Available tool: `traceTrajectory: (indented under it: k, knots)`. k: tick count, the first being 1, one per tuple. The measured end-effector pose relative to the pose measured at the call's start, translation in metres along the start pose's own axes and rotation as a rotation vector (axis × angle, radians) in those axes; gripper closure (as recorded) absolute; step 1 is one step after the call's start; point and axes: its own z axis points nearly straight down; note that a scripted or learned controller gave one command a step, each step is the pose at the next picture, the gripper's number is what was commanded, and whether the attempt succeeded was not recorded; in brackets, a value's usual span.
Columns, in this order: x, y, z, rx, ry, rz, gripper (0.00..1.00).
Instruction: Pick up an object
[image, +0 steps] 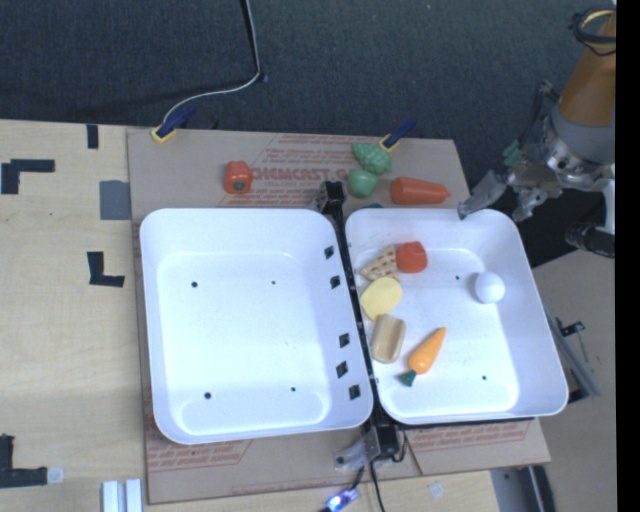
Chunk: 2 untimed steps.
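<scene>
The grey arm with its orange band (588, 85) is cut off by the right and top edges, so only the wrist and the tool (497, 200) can be seen. The tool hangs above the far right corner of the right-hand shallow white bin (520, 395); its two dark fingers stand wide apart with nothing between them, one fingertip (468, 208) over the bin's far rim, the other blurred against the dark floor.

Inside that bin lie six small toy pieces. A white ball (489, 288) sits alone near the right wall, closest to the tool. A red tomato-like piece (411, 257) touches a tan ridged piece (379, 266) that is too small to identify. Just below them is a pale yellow rounded piece (381, 297), then a beige bread-like block (387, 338), and beside it an orange carrot with a green tip (425, 352) lying slantwise.

The left-hand shallow white bin (160, 330) shows only small dark dots on its floor. Both bins rest on a brown cardboard sheet (280, 175) on the tabletop. On the sheet beyond the bins lie a small red pepper-like toy (237, 177), two green toys (366, 168) whose shapes are hard to make out, and a long orange-red carrot-shaped toy (419, 190)
</scene>
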Motion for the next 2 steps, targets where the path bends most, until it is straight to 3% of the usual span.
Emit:
traceTrajectory:
  k: [1, 2]
  knots:
    - [0.052, -0.045, 0.089, 0.013, 0.005, -0.002, 0.0]
    - [0.091, -0.103, 0.162, 0.001, 0.002, 0.002, 0.0]
